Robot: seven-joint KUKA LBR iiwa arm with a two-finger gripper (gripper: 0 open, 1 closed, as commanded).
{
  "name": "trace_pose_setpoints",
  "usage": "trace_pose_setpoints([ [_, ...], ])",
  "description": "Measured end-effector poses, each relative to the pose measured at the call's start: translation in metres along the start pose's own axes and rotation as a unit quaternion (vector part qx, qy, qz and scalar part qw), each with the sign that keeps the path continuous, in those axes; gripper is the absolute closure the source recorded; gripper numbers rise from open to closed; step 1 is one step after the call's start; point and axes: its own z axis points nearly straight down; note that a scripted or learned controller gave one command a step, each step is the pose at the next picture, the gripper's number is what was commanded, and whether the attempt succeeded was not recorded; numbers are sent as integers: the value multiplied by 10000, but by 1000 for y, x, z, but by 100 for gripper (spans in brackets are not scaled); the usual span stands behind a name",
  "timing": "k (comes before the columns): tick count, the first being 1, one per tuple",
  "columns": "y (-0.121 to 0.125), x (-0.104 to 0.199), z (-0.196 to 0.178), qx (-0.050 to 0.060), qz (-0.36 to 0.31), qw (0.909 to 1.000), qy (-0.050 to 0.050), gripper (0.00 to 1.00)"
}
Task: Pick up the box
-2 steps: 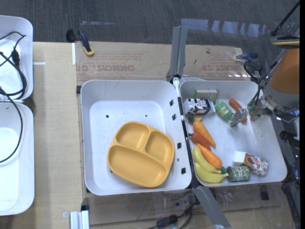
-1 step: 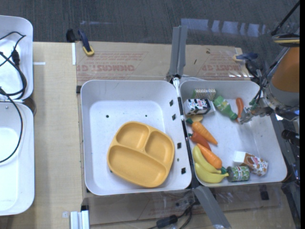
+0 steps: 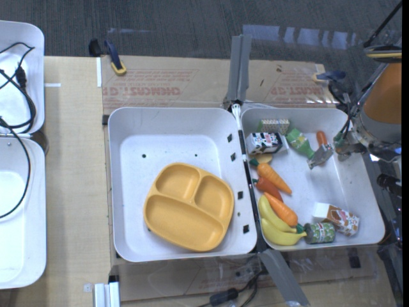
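**Jaws hover at the right bin's upper right, box waiting below**

Two white bins side by side on the counter (image 3: pixel 70 171). The left bin (image 3: pixel 128 190) carries one yellow divided plate (image 3: pixel 189 206). The right bin (image 3: pixel 364 190) is crowded: two carrots (image 3: pixel 275 178), two bananas (image 3: pixel 276 226), one can (image 3: pixel 320 232), one cow-print carton (image 3: pixel 264 142), and the box (image 3: pixel 339 219) at lower right, near the rim. The jaws (image 3: pixel 321 155) sit at upper right; whether they are released or clenched, I cannot tell. Open floor lies mid-bin between them and the box.

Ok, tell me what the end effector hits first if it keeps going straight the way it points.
Probably bare bin floor: the end effector points down-left. The carrots lie further along, though depth is unclear.
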Motion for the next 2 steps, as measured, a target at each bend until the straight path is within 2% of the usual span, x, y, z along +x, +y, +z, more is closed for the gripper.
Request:
trace_pose_setpoints([
  [1,67,-10,-90,-12,123,9999,-41,0],
  [2,33,-3,11,1,-234,9997,-21,0],
])
